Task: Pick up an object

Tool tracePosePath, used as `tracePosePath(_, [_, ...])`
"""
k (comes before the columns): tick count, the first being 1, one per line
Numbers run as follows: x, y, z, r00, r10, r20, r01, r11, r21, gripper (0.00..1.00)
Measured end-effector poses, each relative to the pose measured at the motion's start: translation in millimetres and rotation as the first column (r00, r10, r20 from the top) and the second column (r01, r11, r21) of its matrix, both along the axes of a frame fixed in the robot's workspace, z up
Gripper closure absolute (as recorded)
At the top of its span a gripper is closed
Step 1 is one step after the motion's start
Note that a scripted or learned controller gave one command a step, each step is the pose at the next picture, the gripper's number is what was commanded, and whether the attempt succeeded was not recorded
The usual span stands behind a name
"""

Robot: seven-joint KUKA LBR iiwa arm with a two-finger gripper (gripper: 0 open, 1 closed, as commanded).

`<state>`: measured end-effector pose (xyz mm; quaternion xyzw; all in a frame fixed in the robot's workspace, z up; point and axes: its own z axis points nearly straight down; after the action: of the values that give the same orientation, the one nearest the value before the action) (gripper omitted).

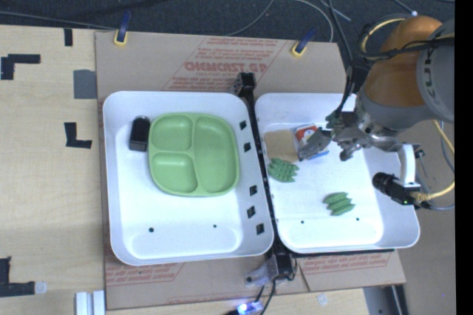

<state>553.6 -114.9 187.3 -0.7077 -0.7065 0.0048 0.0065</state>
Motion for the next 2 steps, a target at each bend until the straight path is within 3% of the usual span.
tracePosePath(1, [3.2, 0.3, 7.6, 1.000, 0.003, 0.013, -0.003, 1.000, -0.001, 0.00])
tracePosePath(2, [3.3, -9.6, -45.7, 1.000, 0.002, 0.009, -0.002, 1.000, -0.003, 0.00])
